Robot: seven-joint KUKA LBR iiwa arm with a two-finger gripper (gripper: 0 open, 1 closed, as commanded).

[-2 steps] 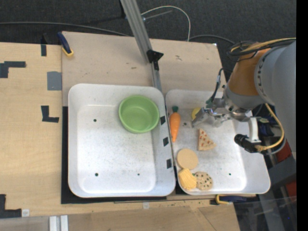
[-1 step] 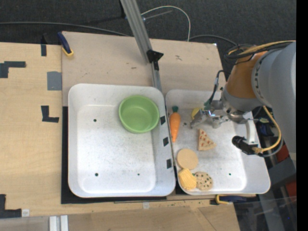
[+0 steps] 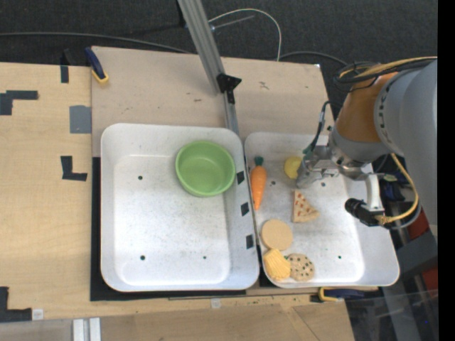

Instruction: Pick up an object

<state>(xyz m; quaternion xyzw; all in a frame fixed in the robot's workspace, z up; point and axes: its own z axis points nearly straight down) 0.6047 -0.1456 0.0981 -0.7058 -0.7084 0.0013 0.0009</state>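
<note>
Cookie [image 3: 301, 266] and corn [image 3: 277, 265] crowd front wall; gripper [image 3: 311, 174], finger state unclear, could nudge lemon [image 3: 292, 166] or pizza slice [image 3: 304, 207] aside.

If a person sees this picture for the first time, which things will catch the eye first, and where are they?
The green bowl stands out most, sitting near the upper right of the left bin. Next comes the grey arm with its orange band, reaching in from the right so that its end effector hangs over the right bin, close to a small yellow item and a pizza slice. An orange carrot lies along that bin's left wall.
</note>
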